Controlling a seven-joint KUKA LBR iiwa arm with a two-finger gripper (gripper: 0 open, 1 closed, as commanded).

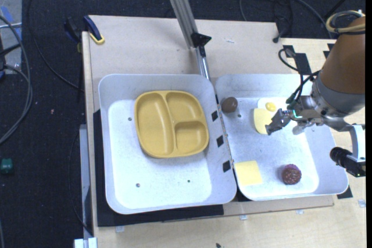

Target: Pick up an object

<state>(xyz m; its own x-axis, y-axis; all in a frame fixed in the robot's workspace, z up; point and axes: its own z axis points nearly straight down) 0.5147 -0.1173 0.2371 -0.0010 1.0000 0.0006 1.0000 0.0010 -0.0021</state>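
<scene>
One tool over the right bin, beside a yellow piece.
The tool (281, 119) hung at right of frame, touching or just right of the yellow piece (263, 119) lying to its left; its grip could not be told.

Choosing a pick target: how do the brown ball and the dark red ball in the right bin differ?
The small brown ball lies near the right white bin's far left corner; the dark red ball lies toward its near right. The dark red ball looks larger and bumpy, the brown ball smoother. The brown ball sits left of the gripper, the dark red ball nearer the camera than it. Both are round and lie free.
</scene>
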